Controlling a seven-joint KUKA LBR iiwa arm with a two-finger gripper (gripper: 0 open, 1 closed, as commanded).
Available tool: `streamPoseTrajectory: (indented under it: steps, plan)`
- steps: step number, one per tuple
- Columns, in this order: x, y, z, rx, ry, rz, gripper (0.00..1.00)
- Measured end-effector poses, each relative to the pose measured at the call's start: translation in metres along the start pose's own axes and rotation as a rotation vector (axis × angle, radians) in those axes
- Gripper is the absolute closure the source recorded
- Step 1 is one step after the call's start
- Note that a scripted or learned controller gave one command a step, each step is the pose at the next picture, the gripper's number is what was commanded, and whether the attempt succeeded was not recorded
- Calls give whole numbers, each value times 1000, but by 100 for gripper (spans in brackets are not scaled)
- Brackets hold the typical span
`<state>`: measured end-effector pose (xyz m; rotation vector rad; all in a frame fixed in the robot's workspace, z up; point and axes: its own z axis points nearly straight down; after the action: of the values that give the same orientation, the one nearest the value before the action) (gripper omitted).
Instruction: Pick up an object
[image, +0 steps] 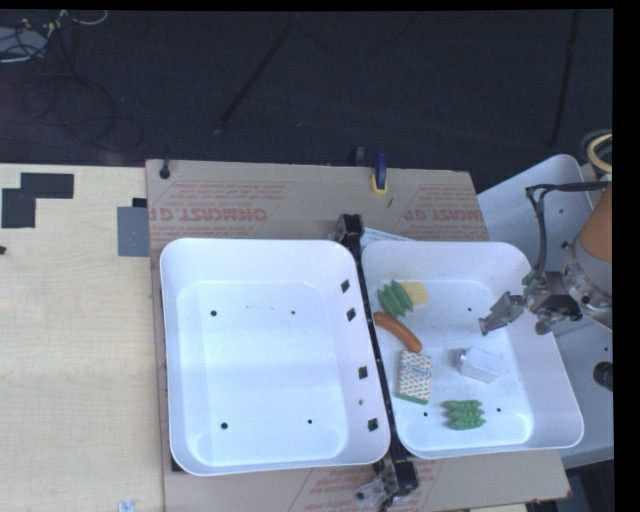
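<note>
Lying nearest the camera in the right bin (545, 425) is a small green pea pod toy (463, 414), close to the bin's front wall. Just behind it and to the left, a patterned sponge (414, 377) with a green edge rests beside the divide between the two bins. To its right, well apart from the pea pod, sits a clear plastic piece (479, 363) on the bin floor. Further back, an orange sausage-shaped toy (397, 331) lies at a slant, its lower end near the sponge. Behind that, a green leafy toy (395, 297) touches a small yellow piece (415, 293) near the back of the bin.

The gripper (502, 315) hangs over the right side of this bin, above and just right of the clear plastic piece, with nothing seen between its fingers; whether they are spread or pressed together cannot be told at this angle. The grey arm (575, 290) reaches in from the right, with black cables looping over it.

The left bin (180, 300) sits alongside, touching the right one at a row of black clips. Both bins rest on a brown cardboard sheet (260, 205) printed with red lettering, laid on the pale wooden desk (70, 380). A blue and yellow clamp (379, 175) grips the sheet's far edge. Beyond it the background is dark, with cables trailing.
</note>
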<state>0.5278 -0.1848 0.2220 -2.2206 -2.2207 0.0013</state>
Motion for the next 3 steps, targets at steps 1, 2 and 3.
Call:
streamPoseTrajectory:
  steps: [1, 2, 3]
  plan:
    - [-31, -3, -177, -18, -9, 0, 0]
    - [-29, -3, -177, 1, -1, -5, 100]
    - [35, -10, -247, -7, 0, -7, 100]
